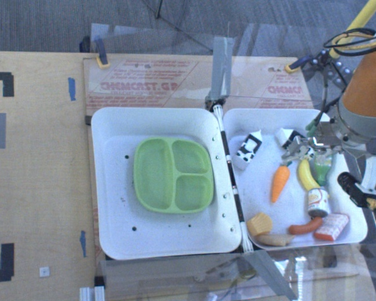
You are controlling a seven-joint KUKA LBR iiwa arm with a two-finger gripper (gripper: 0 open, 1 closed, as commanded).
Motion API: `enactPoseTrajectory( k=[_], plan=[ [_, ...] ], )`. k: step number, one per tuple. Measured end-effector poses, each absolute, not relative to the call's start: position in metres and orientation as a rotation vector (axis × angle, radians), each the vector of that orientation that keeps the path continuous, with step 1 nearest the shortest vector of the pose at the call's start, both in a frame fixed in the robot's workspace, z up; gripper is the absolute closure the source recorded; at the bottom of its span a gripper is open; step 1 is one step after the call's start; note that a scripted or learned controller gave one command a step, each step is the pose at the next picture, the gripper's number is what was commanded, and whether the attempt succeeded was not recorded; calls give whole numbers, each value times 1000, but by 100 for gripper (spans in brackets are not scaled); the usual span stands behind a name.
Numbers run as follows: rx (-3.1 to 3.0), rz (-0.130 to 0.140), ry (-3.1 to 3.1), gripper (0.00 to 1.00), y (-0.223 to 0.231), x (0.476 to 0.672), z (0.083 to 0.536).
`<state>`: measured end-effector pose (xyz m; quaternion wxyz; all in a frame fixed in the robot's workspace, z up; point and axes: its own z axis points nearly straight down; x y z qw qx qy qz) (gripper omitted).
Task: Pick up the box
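From the camera view above the bench we see two white bins side by side. The left bin (113, 231) carries a green divided plate (173, 175) with three compartments, lying flat near its middle.

The right bin (263, 196) holds the small things. At about ten o'clock in it stands a black-and-white cow-patterned carton (247, 148), close to the wall shared with the left bin. A carrot (279, 182) lies near the bin's middle, its thick orange end toward twelve o'clock. Just to its three o'clock side lies a banana (306, 174), and touching the banana's lower end is a small can (318, 201) with a white and orange label. At five o'clock in the bin we find the box (331, 226), red and white, lying flat against the near right corner; a sausage (302, 227) lies just at its nine o'clock side, touching or nearly so. At six o'clock sit a tan wedge (259, 222) and a pale bread roll (275, 239) beside each other.

The arm (363, 86) comes in from three o'clock, its orange band at the frame's edge. The gripper (304, 146) hovers over the bin's one o'clock region, above the banana's upper end and something green (321, 168) beside it, well apart from the box. We cannot tell how its fingers stand; the metal parts there are too cluttered.
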<state>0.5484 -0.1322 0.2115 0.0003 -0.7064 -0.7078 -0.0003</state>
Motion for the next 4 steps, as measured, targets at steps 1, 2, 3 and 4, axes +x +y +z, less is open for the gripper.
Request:
enactPoseTrajectory(
  k=[1,2,3,4],
  plan=[
    [-2058,-7,-2384,0,-172,490,89],
    [-1988,-2,-2438,0,-169,549,314],
    [-1991,-6,-2443,100,-170,550,325],
    [-2247,-1,-2202,100,-211,566,434]
  ],
)
